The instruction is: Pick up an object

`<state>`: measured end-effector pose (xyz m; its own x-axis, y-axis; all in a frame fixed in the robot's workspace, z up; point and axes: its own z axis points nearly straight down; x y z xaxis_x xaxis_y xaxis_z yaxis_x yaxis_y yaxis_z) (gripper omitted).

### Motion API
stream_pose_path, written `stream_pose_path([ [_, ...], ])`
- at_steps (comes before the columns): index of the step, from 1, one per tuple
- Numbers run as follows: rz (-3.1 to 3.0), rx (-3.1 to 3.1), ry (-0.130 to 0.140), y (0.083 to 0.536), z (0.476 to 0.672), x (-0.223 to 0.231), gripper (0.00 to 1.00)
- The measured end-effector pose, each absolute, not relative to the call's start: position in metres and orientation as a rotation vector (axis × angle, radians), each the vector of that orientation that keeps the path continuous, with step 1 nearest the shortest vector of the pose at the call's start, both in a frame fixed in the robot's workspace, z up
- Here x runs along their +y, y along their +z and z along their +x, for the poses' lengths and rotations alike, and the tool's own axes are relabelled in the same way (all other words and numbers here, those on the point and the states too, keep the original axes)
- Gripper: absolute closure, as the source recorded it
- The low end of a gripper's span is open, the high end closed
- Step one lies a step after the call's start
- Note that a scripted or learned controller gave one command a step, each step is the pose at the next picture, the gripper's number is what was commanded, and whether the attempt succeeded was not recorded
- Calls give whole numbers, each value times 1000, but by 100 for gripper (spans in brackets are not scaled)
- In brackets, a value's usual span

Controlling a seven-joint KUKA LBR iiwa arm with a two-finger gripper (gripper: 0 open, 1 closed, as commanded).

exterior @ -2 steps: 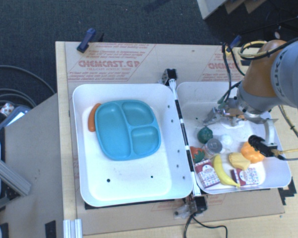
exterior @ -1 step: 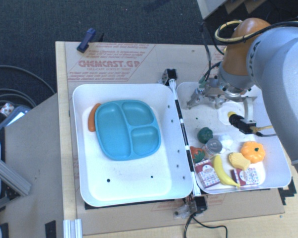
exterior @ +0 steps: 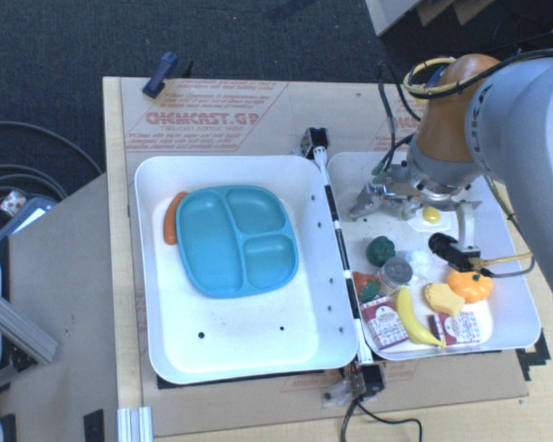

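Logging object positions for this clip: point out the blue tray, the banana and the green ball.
blue tray (exterior: 235, 242), camera view, on its large left compartment.
banana (exterior: 412, 316), camera view, on the middle of its curve.
green ball (exterior: 382, 250), camera view, on its top.

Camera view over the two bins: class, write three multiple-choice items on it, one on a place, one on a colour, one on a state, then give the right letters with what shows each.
1. Where does the blue divided tray lie?
A. in the left bin
B. in the right bin
C. on the floor

2. What colour is the small round ball just above the grey disc?
A. red
B. dark green
C. white

3. How does the banana stand to the gripper?
A. clamped in it
B. lying apart from it, lower in the right bin
C. hanging from it

Answers: 1 A, the tray rests inside the left bin. 2 B, the ball is dark green. 3 B, the banana lies near the right bin front wall, while the gripper is at the bin's far end.
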<state>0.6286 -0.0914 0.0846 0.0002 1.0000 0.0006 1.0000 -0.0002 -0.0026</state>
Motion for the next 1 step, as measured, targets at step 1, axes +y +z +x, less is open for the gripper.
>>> stream_pose_path([
  [1, -2221, -2224, -1, 85, 667, -94, 0],
])
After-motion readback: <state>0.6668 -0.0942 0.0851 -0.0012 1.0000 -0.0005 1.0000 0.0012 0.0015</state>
